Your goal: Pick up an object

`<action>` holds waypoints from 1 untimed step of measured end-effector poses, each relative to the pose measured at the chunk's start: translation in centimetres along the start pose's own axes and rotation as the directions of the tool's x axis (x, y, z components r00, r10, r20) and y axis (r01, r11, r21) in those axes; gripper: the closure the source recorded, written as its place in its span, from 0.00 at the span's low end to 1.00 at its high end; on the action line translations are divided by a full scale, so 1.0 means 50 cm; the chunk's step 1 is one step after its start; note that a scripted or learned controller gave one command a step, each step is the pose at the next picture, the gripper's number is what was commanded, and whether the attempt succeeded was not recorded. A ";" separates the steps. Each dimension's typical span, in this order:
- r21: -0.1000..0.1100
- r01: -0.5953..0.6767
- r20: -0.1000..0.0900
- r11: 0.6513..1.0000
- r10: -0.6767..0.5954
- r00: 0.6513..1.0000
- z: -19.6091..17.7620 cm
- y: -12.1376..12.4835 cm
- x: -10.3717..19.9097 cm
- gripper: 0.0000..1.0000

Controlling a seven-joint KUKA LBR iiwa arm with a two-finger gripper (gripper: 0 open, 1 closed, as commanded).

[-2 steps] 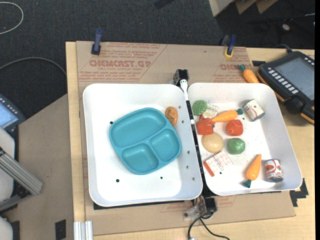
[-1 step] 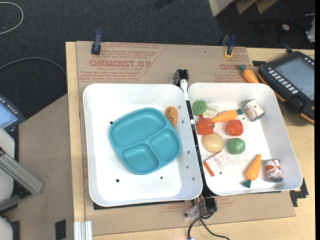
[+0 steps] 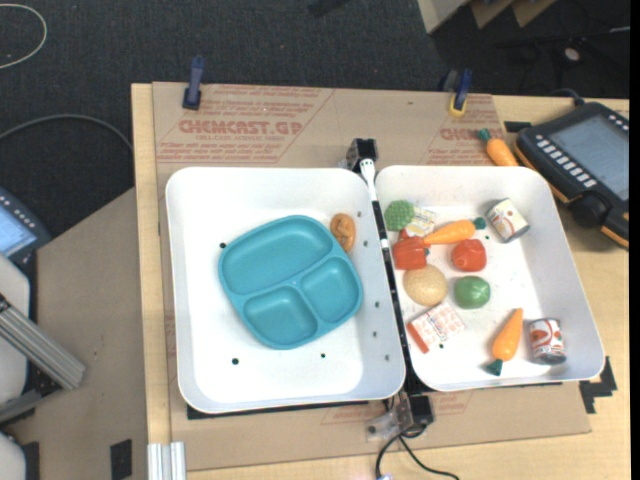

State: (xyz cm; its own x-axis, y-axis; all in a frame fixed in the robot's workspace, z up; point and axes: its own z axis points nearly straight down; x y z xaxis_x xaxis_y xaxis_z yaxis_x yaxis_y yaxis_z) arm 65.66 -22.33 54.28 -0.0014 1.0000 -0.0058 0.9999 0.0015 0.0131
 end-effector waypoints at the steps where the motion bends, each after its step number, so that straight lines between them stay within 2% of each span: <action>1: 0.019 -0.002 -0.007 1.000 0.002 1.000 0.146 0.018 0.000 1.00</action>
State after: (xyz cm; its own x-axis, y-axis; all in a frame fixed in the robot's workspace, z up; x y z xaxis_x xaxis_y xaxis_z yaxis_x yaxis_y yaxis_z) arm 66.66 -22.38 47.00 0.0004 1.0000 0.0010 1.0000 -0.0004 -0.0055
